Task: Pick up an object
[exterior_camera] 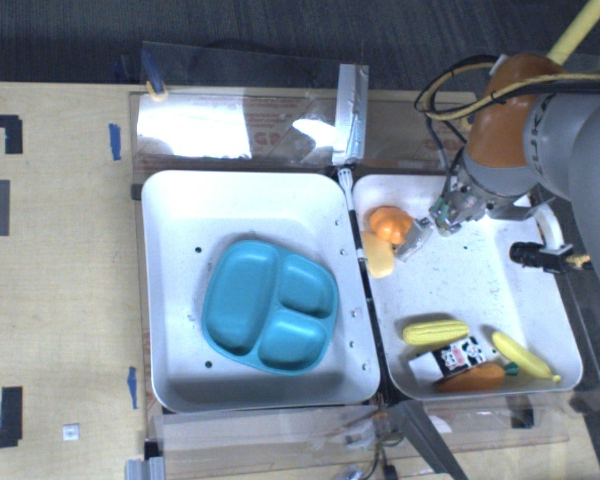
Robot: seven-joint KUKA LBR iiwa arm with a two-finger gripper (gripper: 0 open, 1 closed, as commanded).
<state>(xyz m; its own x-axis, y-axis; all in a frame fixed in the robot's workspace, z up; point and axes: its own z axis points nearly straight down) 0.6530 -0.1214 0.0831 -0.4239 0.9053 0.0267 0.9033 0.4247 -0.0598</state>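
In the right bin (480, 288), an orange ball-shaped fruit (386, 223) lies at the far left corner, with a pale yellow piece (379, 259) just in front of it. My gripper (417, 236) reaches down from the right, and its tip sits right beside the orange fruit, touching or nearly touching its right side. Nothing is visibly held. Along the bin's front lie a yellow corn cob (435, 331), a black-and-white box (462, 354), an orange carrot-like piece (470, 377) and a yellow banana (525, 358).
A blue divided plate (268, 305) lies in the left bin (170, 218). The ridge between the two bins (365, 298) runs just left of the orange fruit. Bare floor of the right bin stretches between the gripper and the front objects.
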